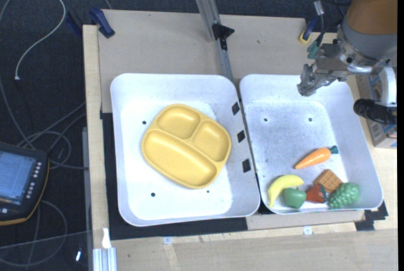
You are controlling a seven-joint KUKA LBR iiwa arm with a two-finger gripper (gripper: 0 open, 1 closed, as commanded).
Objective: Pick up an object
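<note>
Now, the scene line by line:

Arm: the grey arm [372, 4] with its orange band comes in from the upper right corner.
Claw: the gripper [308, 85] hangs over the far edge of the right bin [278, 131], near its upper right corner. It is small and dark against the rim, so I cannot tell its state, and nothing is seen in it.
Right bin: white and shallow; its objects are gathered in the near right corner, well apart from the gripper.
Carrot: the orange carrot [313, 158] lies tilted, with its green end toward the right wall.
Banana: the yellow banana [280, 186] is curved and lies near the front wall.
Green ball: a round green fruit [294, 198] touches the banana.
Red piece: a small red item [315, 194] sits between the green fruit and the brown block; what it is I cannot tell.
Brown block: a waffle-like piece [328, 179] is just below the carrot.
Grapes: a green bunch [344, 195] is at the corner.
Left bin: the white left bin [126, 137] holds a yellow divided plate [186, 145] with three compartments.
Bench: the wooden bench [158, 42] carries both bins side by side.
</note>
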